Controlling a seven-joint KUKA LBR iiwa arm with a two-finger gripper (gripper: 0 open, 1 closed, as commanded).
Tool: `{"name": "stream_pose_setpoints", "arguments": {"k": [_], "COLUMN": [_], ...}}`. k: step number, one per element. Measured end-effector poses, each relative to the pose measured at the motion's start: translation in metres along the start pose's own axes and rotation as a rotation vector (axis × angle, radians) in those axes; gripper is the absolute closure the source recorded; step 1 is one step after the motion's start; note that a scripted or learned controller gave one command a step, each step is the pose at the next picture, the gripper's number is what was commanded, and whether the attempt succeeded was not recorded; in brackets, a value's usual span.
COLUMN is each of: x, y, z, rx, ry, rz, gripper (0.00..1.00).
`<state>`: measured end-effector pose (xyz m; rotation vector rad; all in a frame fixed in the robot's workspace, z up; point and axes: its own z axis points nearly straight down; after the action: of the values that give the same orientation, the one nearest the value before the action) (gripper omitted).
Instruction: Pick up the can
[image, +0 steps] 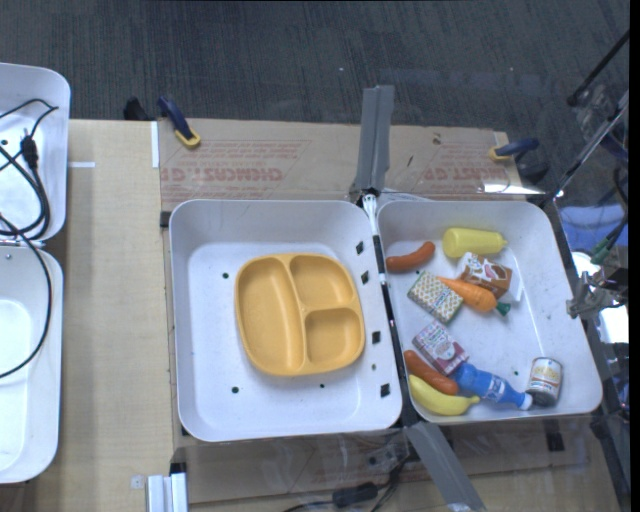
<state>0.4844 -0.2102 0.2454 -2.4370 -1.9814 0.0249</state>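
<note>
The can (545, 380) is small, with a silver rim and a pale orange label. It rests in the near right corner of the right bin (560, 250), close to the bin's right wall. A blue bottle (493, 386) lies just to its left, its white cap nearly touching the can.
The right bin also holds a banana (440, 398), a red sausage (431, 371), a pink box (438, 347), a carrot (474, 293), a dotted box (432, 296), another sausage (410, 257) and a yellow bottle (473, 241). A yellow divided plate (300, 312) lies in the left bin (200, 300).
</note>
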Motion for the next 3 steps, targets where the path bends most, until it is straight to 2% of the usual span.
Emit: {"name": "stream_pose_setpoints", "arguments": {"k": [2,3], "x": [0.000,0.029], "y": [0.001,-0.013], "z": [-0.016,0.034], "rx": [0.004,-0.005], "ry": [-0.003,0.012], "rz": [-0.006,0.247], "gripper": [1.00,1.00]}}
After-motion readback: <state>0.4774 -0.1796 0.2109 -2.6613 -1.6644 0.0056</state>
